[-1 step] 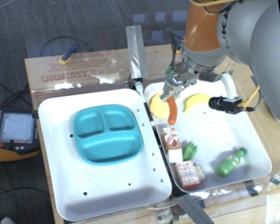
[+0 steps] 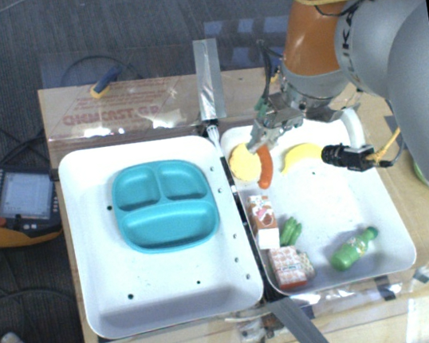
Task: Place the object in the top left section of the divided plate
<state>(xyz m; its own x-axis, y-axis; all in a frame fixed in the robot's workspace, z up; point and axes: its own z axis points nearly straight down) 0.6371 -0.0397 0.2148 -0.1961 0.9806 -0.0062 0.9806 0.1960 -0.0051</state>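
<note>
Right now your gripper [image 2: 261, 145] hangs over the upper left corner of the right bin [image 2: 381, 205], its fingers closed on the top end of an orange sausage-shaped object [image 2: 265, 168] that dangles upright beside a yellow round piece [image 2: 240, 162]. Your teal divided plate [image 2: 163, 204] sits in the left bin [image 2: 104, 289], well apart from that object. You'll see a banana [image 2: 301, 156] just right of the gripper and a green bottle [image 2: 353, 249] near the bin's lower right.

A teal divided plate [image 2: 162, 205] is seen in the white left bin [image 2: 98, 250]. In the white right bin [image 2: 381, 205]: a yellow banana [image 2: 302, 155], an orange carrot-ish thing [image 2: 265, 167], a green bottle [image 2: 353, 249], and a red patterned box [image 2: 288, 267], print too blurry to be read.
</note>
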